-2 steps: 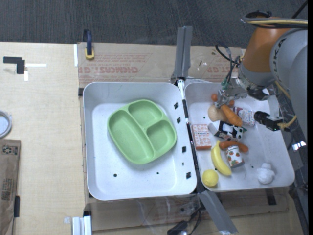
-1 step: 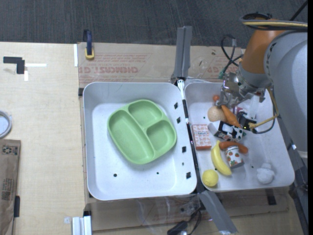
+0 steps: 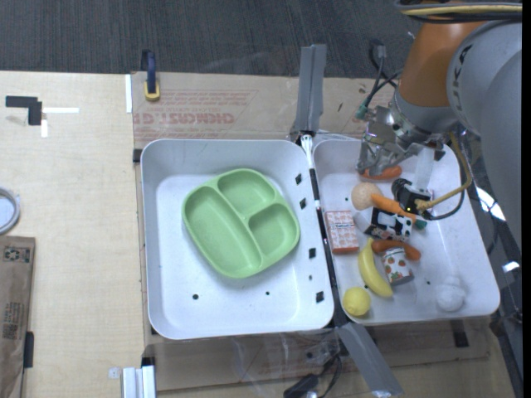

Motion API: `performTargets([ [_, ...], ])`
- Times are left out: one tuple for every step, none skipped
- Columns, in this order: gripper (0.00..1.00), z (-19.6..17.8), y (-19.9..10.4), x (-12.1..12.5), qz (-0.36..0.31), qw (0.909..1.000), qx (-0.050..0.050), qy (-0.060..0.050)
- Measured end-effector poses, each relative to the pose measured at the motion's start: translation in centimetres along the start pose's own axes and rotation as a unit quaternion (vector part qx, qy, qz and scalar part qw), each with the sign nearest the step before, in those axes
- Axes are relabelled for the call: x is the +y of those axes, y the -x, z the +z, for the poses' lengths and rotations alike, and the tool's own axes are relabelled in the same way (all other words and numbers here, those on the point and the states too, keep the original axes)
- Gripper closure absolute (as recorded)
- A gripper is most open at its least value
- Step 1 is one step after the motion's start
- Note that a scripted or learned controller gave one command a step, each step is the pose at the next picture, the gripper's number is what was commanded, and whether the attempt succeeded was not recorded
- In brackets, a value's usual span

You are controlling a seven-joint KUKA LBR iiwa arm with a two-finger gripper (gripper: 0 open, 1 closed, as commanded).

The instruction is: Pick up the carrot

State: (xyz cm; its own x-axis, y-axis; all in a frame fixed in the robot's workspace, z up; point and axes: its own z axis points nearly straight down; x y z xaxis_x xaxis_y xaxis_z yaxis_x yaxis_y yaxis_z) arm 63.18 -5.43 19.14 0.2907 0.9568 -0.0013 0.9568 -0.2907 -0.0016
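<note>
An orange carrot (image 3: 381, 172) sits at the far end of the right bin (image 3: 465, 247), caught between the tips of my gripper (image 3: 382, 162). The gripper reaches down from the grey and orange arm at the upper right and is shut on this carrot. A second orange carrot-like piece (image 3: 387, 203) lies just in front of it, beside a pale round ball (image 3: 362, 195). I cannot tell whether the gripped carrot is lifted off the bin floor.
The right bin also holds a red-and-white box (image 3: 342, 230), a banana (image 3: 375, 270), a lemon (image 3: 356, 302), a small carton (image 3: 397, 267), an orange-red piece (image 3: 397, 247) and a black-and-white item (image 3: 390, 221). A green divided plate (image 3: 241, 220) lies in the left bin (image 3: 166, 264).
</note>
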Motion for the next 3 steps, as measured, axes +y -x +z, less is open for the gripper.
performTargets([
  [1.0, -2.9, 6.8, -6.2, 0.002, 1.0, 0.0, -0.001],
  [0.0, -2.9, 6.8, -6.2, 0.002, 1.0, 0.0, -0.001],
  [0.0, 9.6, 5.7, -2.7, -0.115, 0.9933, 0.001, 0.004],
])
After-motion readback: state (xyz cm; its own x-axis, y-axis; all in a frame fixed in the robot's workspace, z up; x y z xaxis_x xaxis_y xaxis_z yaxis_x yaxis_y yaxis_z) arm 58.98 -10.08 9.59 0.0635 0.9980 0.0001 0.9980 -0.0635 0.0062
